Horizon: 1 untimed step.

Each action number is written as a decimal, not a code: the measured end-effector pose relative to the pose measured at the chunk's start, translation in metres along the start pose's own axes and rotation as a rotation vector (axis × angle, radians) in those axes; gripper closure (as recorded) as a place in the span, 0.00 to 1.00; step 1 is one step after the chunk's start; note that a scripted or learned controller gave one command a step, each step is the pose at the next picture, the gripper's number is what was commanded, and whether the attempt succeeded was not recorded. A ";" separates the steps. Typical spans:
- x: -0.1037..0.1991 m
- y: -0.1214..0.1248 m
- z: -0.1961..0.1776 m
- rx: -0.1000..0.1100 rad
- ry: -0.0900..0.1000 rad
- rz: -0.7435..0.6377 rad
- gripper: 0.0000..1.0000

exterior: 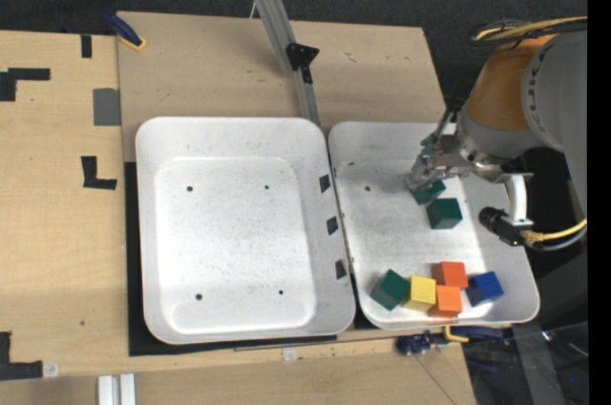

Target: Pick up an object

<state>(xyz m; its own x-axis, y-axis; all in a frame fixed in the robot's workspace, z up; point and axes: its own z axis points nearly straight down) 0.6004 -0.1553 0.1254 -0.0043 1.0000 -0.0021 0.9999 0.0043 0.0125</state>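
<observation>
My gripper (427, 176) hangs low over the upper middle of the right bin (382, 202), at the end of the grey and orange arm. A small green block (429, 194) lies directly at its tip, touching or partly under it. I cannot make out whether that block is gripped. A darker green cube (445, 214) rests just below and to the right of it on the bin floor.
Along the right bin's front edge sits a cluster: a green cube (389, 288), a yellow cube (421, 290), two orange cubes (450, 275) and a blue cube (485, 287). The left bin (229, 222) adjoins. A metal pole (272, 2) slants above the bins.
</observation>
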 end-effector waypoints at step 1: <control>0.002 0.007 -0.061 0.008 0.001 0.003 1.00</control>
<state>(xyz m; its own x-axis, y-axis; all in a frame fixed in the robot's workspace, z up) 0.6071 -0.1529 0.1868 -0.0017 1.0000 -0.0010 1.0000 0.0017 0.0041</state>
